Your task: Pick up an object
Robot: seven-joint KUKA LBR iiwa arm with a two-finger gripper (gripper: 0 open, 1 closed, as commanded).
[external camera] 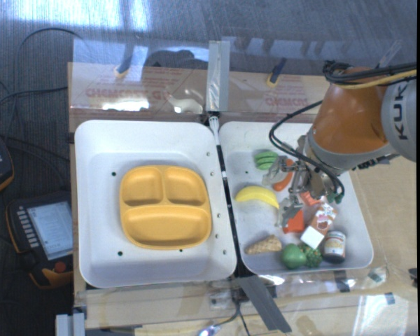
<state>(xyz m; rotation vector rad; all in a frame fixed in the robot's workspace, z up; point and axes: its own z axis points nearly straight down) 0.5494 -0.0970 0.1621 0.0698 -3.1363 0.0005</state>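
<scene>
My gripper (295, 203) hangs low over the middle of the right bin (357, 257), under the orange wrist band. It is just above a red toy (294, 222) and right of a yellow banana (257, 196). An orange carrot (283, 180) and a green striped item (265, 159) lie at its far left. A red-and-white packet (324, 216) sits to its right. The view shows nothing lifted in the gripper.
Along the right bin's front lie a bread piece (264, 244), a green round fruit (292, 256), a broccoli (312, 258), a white cube (311, 237) and a small jar (334, 245). The left bin (98, 145) holds a yellow divided plate (166, 206).
</scene>
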